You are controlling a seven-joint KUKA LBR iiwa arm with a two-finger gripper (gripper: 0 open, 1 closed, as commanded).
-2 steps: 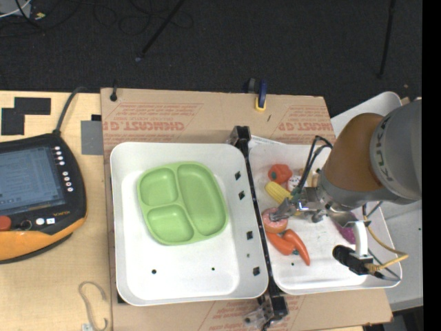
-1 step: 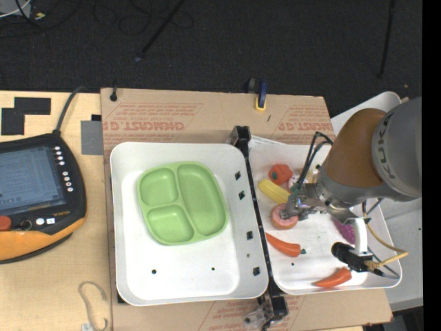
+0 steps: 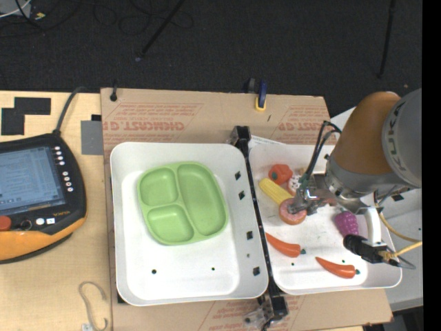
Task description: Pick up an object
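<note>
1. At the far left of the tabletop [image 3: 89, 112] I see a teach pendant [image 3: 34, 195] with its screen lit.
2. The left bin [image 3: 131, 267] holds a green divided plate [image 3: 182, 202].
3. In the right bin [image 3: 324, 285] lie a yellow corn piece [image 3: 274, 190], a red-orange tomato-like toy [image 3: 280, 173], a pink round piece [image 3: 292, 214], a purple piece [image 3: 346, 222] and two red-orange chili peppers [image 3: 282, 244] [image 3: 336, 267].
4. The end effector [image 3: 304, 200] sits low over the pink round piece, just beside the corn; I cannot tell its opening, or whether it has hold of anything.
</note>
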